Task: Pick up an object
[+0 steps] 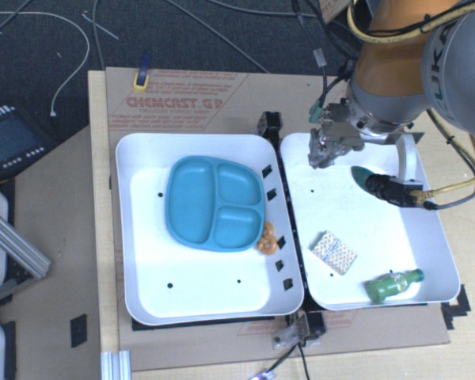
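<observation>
My gripper [321,157] hangs over the far left part of the right bin [427,220], its fingers pointing down above bare white floor with nothing seen between them. A small checkered packet [334,252] lies near the middle of that bin, well in front of the gripper. A green bottle [393,284] lies on its side near the bin's front right edge. In the left bin [142,260] rests a blue divided plate [215,203], with a small orange-tan object [267,240] touching its right rim.
A dark divider with black clips [281,212] separates the two bins. Cardboard [182,93] lies under the bins, with cables on the dark floor behind. The arm's bulk [404,46] looms over the right bin's far side.
</observation>
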Motion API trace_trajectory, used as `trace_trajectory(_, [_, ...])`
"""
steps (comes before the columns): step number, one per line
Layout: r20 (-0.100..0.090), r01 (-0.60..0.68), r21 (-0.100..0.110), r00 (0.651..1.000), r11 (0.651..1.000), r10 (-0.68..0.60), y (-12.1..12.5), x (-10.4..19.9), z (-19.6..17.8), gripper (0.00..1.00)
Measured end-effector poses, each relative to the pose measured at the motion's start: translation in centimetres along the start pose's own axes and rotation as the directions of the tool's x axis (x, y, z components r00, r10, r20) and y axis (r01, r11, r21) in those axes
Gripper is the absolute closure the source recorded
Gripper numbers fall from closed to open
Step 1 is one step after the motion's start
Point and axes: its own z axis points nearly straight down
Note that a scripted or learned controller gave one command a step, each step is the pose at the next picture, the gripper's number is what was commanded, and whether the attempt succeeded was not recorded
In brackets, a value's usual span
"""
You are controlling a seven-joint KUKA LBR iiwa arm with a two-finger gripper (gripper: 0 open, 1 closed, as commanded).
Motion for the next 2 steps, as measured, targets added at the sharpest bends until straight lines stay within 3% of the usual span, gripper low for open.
trace_trajectory(2, [0.000, -0.002, -0.001, 1.000, 1.000, 0.002, 4.3, 8.3, 2.7, 1.00])
